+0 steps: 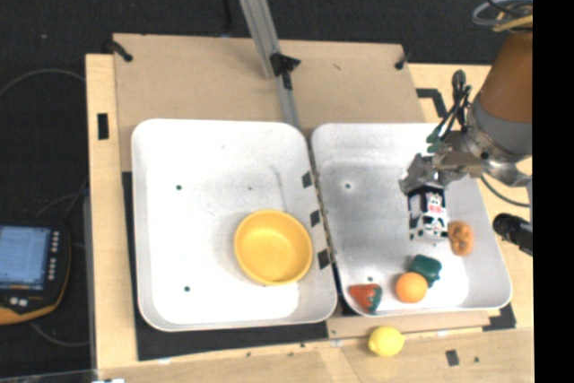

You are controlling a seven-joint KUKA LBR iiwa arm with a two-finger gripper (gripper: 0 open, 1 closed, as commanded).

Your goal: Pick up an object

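Camera view:
Gripper [429, 213]: you see it low over the right bin [359, 159], right of centre frame.
Fingers: you cannot tell whether they are apart or together.
Targets: orange ball [412, 287], green piece [427, 265], red item [365, 296] at the bin's lower edge; tan lump [461, 237] beside the gripper.
Left bin [179, 157]: yellow bowl [273, 247].
Bench [224, 72]: yellow lemon [385, 341] at bottom.

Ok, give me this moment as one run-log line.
gripper: over right bin, grasp unclear | right bin: orange ball, green piece, red piece | left bin: yellow bowl
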